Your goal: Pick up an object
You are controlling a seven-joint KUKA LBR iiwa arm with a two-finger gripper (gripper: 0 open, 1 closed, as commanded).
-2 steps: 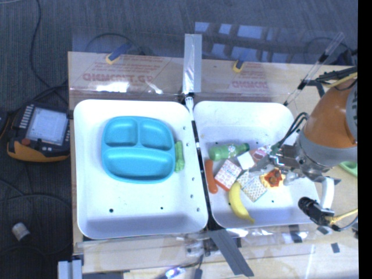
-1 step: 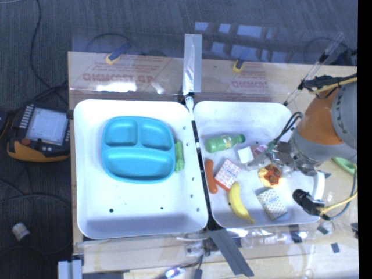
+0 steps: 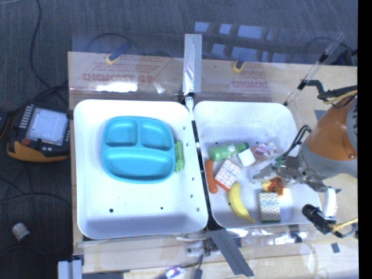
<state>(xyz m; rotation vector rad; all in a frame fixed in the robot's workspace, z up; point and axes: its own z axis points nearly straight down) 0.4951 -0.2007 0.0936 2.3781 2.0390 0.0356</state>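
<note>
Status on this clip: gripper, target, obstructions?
Gripper low in right bin, over small orange-red item; grasp unconfirmed. Banana and patterned box crowd alongside.

arm: enters from right, orange band visible | hand (image 3: 273, 174): low, pointing left

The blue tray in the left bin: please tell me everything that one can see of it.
The blue tray is a light-blue plate with rounded corners, of what looks like smooth plastic, divided into three compartments: one large along its lower side and two smaller above. It lies flat, right side up, on the floor of the left bin, in its upper half. A small green object lies against its right edge.
</note>
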